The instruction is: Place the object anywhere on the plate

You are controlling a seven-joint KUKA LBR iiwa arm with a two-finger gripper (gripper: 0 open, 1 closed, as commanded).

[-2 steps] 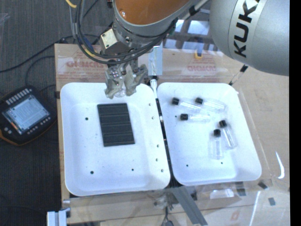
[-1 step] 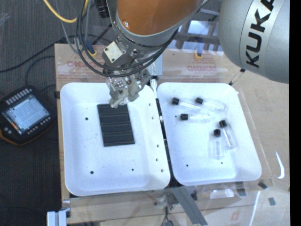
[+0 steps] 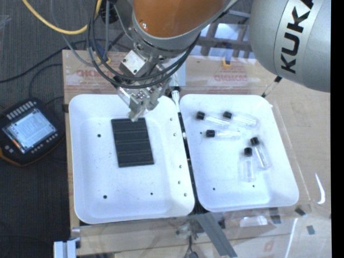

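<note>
Black ribbed plate (image 3: 132, 142), a dark rectangle, lies flat in the left white bin (image 3: 88, 198). Just beyond the plate's far edge hangs the gripper (image 3: 136, 115), its tip over that edge; whether it is released, clenched or carrying anything cannot be told from this view. Right of the plate, across the bin divide, clear vials with black caps (image 3: 228, 123) lie scattered in the right bin (image 3: 279, 192), well apart from the plate. If an object is carried, the step goes best by centring over the plate's ribs, lowering until near contact, then releasing, so a round vial does not roll off the plate.
</note>
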